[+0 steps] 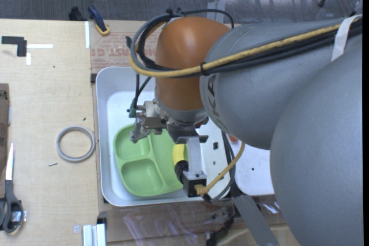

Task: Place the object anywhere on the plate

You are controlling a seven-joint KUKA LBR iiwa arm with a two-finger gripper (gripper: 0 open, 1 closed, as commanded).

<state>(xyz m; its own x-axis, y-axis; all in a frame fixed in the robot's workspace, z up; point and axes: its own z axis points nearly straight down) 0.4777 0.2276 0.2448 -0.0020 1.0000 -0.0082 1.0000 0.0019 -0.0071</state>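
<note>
A light green plate (144, 167) with divided compartments lies in the left white bin (106, 124), toward its front. My gripper (137, 134) hangs over the plate's back left compartment, close to its surface. Nothing can be made out in its grasp. A small yellow piece (179, 152) shows at the plate's right edge, right under the wrist hardware; I cannot tell whether it is a loose object or part of the arm. The grey arm and its orange band (187, 60) hide the back and right of the bin.
A patch of the right bin (253, 176) shows under the arm, with a small orange bit (232, 138) at its edge. On the wooden bench to the left lie a tape ring (75, 143), scissors (10, 207) and a blue clamp (99, 21).
</note>
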